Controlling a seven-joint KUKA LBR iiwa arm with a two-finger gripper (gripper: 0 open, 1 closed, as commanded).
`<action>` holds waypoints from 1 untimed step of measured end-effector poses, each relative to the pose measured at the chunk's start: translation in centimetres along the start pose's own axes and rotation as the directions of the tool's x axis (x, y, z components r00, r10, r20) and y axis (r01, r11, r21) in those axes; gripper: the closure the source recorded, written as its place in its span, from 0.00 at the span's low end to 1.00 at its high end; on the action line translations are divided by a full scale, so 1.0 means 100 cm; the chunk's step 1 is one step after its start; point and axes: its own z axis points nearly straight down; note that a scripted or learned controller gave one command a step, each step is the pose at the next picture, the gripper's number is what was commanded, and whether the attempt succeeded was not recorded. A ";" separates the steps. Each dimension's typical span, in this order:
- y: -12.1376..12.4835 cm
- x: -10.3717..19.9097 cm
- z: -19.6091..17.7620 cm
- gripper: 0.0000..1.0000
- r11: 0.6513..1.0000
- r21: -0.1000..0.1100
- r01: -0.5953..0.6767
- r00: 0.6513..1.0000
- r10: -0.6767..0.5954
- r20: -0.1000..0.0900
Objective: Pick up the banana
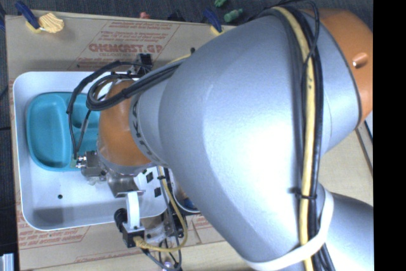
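How the jaws stand cannot be told — the gripper (108,178) is buried under the wrist, with just a grey mount and some white fittings showing above the left bin (19,136). The banana cannot be made out anywhere here; if it lies in this bin, the arm (254,136) covers it.

Beside the wrist, at the bin's left end, sits a teal plastic dish (47,130), tilted against the wall. In my judgement the step in hand is the reach down into this bin, and doing it well means coming straight down, clear of the dish, and closing across the banana's narrow width, not along its curve.

The right bin is almost wholly covered — black cables (95,89) loop over the orange band (117,130).
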 end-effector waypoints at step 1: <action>-0.001 0.000 -0.009 1.00 1.000 0.005 0.006 1.000 -0.006 0.001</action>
